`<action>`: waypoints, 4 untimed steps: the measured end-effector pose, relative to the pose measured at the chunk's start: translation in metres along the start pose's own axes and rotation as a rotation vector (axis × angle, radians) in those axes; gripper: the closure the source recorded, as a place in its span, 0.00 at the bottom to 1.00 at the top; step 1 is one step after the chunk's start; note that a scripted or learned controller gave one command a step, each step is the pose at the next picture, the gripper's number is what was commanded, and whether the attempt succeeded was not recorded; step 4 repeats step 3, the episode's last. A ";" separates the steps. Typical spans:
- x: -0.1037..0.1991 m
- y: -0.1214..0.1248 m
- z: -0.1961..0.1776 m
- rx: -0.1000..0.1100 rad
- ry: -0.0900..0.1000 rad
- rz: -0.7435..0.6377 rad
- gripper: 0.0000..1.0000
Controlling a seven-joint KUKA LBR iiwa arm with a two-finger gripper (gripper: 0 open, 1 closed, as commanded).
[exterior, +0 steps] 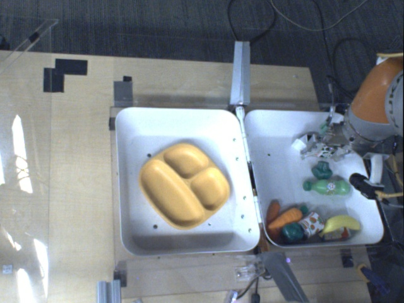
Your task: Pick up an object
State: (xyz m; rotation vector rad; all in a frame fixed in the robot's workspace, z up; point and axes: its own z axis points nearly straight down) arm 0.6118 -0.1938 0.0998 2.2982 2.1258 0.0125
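Note:
The right bin point(278, 137) holds a heap of small toys along its front edge. Among them are an orange carrot point(285, 218), a yellow banana point(341, 223) and a dark teal piece point(292, 232). Further back lies a green bottle point(328, 186) on its side, with a small dark green item point(322, 169) just behind it. My gripper point(325, 145) hangs low over the back right part of this bin, just behind the dark green item. A small white piece point(299, 144) lies at its left. Nothing is visibly held.
The left bin point(132, 169) holds a yellow three-compartment dish point(183, 185). A metal post point(240, 74) rises behind the wall between the two bins. The grey and orange arm point(379, 103) comes in at the right edge. Cables lie on the dark floor behind.

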 end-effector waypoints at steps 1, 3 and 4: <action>-0.011 -0.040 0.012 0.006 0.004 -0.028 0.00; 0.006 -0.037 -0.119 0.006 0.000 -0.059 1.00; 0.006 -0.037 -0.119 0.006 0.000 -0.059 1.00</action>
